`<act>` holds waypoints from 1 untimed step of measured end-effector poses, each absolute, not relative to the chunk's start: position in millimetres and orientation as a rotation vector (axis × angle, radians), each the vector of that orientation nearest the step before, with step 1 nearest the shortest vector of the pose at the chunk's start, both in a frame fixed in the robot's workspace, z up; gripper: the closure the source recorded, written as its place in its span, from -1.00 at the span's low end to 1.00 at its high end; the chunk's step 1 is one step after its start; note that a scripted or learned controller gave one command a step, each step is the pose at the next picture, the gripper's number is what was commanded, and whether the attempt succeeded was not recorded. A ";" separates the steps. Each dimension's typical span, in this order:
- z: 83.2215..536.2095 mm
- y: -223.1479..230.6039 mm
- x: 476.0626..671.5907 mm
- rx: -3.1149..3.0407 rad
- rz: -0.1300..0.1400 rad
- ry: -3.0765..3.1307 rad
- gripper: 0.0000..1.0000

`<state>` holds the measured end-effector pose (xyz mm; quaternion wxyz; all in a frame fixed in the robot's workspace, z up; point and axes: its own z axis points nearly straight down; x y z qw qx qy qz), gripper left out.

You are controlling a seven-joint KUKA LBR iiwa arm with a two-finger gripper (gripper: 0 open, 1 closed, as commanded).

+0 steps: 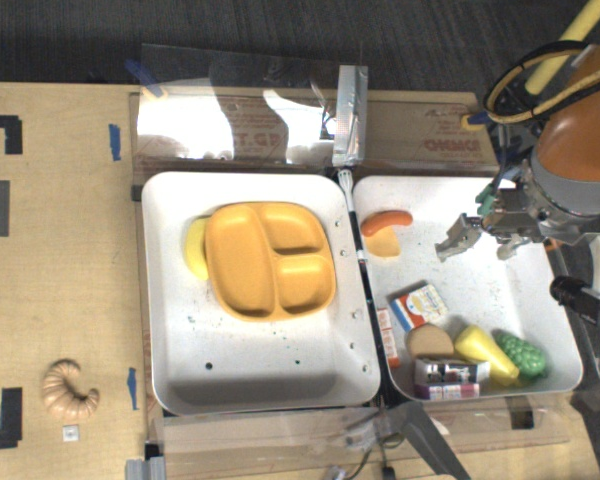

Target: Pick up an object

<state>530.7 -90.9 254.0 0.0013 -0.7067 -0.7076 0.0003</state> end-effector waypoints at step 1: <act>171.5 -99.1 480.5 -2.093 0.005 -2.337 -1.00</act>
